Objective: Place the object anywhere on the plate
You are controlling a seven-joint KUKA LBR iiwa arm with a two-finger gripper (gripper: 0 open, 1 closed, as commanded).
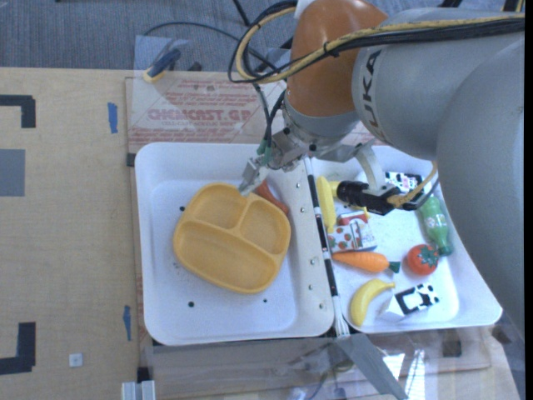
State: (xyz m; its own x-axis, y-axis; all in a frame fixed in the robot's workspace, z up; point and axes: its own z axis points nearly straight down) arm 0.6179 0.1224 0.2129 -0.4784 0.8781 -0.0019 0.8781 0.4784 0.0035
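The gripper (pixel 254 176) is seen just above the far right rim of the plate (pixel 232 237), with a reddish-orange object (pixel 270 197) lying right beside its fingertips; whether that object is gripped cannot be told, nor how wide the fingers stand. The plate is yellow, with three compartments, and is set in the left bin (pixel 162 248). In the right bin (pixel 466 294) are gathered a carrot (pixel 365 262), a tomato (pixel 421 259), a banana (pixel 367 298), a green bottle (pixel 435 222), a small carton (pixel 351 233) and a yellow stick-like item (pixel 326 204). Both bins are borne by a light wooden bench (pixel 67 240); grey carpet (pixel 100 15) is seen beyond.
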